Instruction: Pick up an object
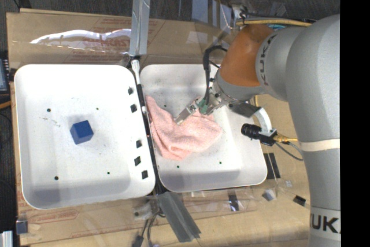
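Cardboard-covered desk (69,32) carries two bins; the hand (191,113) meets the crumpled pink cloth (182,133), its grip impossible to tell; small blue cube (81,131) sits apart.

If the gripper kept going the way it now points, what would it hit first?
The gripper points down and toward the left bin, right over the pink cloth in the right bin. It would likely meet the cloth first; depth is hard to judge.

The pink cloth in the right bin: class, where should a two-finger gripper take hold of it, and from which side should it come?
Probably best at a raised fold near the middle of the pink cloth, coming straight down from above. It lies crumpled and limp on the floor of the right bin, so its flat edges give little to pinch, while a bunched ridge offers thickness. The gripper sits at its upper edge.
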`<state>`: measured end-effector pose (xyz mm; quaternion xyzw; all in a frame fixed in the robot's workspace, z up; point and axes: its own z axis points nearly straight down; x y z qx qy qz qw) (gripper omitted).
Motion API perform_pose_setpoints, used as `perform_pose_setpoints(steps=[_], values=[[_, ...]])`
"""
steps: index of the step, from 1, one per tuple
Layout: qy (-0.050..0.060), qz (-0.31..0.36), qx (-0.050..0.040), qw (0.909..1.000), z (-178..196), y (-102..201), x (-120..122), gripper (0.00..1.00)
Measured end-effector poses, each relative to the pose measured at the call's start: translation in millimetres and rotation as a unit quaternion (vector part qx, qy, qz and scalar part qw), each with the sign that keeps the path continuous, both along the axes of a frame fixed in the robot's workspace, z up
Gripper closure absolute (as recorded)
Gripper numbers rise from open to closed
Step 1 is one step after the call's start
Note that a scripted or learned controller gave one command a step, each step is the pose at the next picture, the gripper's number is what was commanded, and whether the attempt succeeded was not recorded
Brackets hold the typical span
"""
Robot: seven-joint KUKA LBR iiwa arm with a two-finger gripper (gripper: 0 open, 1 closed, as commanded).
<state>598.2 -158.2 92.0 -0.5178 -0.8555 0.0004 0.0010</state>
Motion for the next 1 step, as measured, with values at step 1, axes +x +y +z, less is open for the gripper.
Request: perform_pose_setpoints(steps=[1], values=[[0.001,0.001,-0.0003,1.0,10.1,-0.2,0.2,1.0]])
